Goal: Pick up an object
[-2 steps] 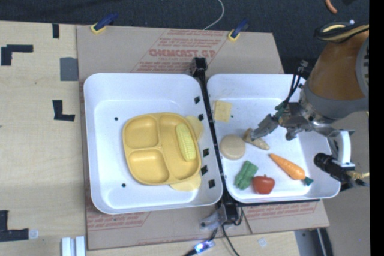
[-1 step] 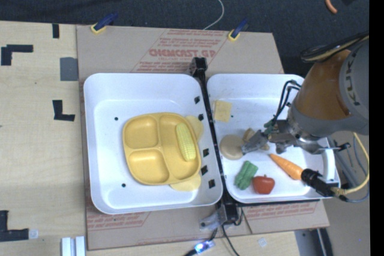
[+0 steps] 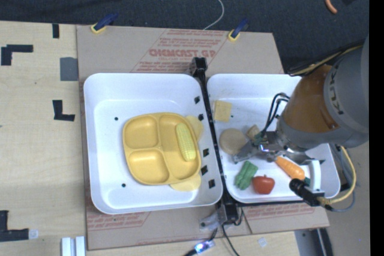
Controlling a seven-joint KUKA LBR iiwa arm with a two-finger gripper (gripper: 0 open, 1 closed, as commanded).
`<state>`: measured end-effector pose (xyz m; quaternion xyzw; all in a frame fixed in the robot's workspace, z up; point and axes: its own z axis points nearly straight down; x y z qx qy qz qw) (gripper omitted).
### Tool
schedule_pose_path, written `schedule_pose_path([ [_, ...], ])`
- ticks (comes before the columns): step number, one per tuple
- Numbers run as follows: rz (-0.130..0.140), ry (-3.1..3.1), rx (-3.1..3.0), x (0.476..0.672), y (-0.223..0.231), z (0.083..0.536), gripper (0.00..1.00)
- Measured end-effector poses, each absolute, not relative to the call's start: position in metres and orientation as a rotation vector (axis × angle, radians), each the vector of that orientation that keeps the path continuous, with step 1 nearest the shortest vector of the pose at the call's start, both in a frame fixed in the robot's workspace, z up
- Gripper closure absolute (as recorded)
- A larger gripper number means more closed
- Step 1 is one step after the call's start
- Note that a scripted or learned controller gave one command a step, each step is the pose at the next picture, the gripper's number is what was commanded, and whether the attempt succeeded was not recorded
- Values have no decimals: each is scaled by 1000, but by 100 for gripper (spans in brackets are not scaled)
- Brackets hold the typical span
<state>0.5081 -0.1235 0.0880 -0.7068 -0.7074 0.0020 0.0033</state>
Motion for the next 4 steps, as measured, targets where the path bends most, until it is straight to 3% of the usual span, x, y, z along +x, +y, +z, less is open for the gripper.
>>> schedule_pose_path([
  [1,4,-2219,-2216,508,-123,100,100],
  [3,-2,-2225,-2220,506,-111,202,100],
  [4,-1,-2224,-2220,507,-110,225,100],
])
